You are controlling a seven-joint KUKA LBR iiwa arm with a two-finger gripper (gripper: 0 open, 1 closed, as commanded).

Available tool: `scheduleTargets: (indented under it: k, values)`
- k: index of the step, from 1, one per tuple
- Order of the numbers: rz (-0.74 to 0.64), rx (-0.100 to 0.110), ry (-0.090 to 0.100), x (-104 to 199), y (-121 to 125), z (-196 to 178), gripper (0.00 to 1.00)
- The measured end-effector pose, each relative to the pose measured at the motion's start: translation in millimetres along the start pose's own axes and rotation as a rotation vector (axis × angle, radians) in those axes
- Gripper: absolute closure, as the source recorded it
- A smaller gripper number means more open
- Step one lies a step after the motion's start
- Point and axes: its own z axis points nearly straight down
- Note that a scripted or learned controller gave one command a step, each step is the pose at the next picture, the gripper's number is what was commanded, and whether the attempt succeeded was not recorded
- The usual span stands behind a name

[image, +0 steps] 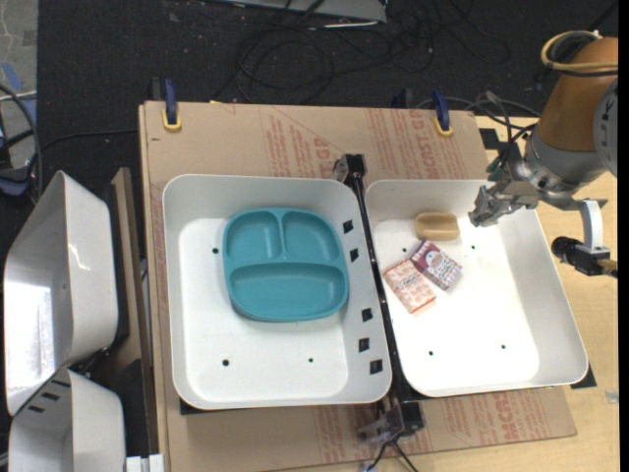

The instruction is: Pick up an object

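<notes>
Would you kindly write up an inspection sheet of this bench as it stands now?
Surface: two white bins, left bin and right bin, on a brown board.
Job's things: tan bun-like item, patterned packet and pinkish packet lie in the right bin.
Clutter: teal divided plate in the left bin.
Grippers: gripper over the right bin's far edge, beside the bun-like item; holds nothing visible.
Cables: black cables on the floor beyond the board.
Surroundings: white tubs at left.

The arm (pixel 580 96) is cut off by the right edge; printing on two small packets (pixel 423 275) left of the hand (pixel 485 212) is too small to read.
</notes>
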Motion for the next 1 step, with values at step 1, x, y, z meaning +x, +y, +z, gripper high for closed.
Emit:
scheduleTargets:
  k: [1]
  values:
    - [0.001, 0.002, 0.0, -0.1, 1.7, -32.8, 1.0]
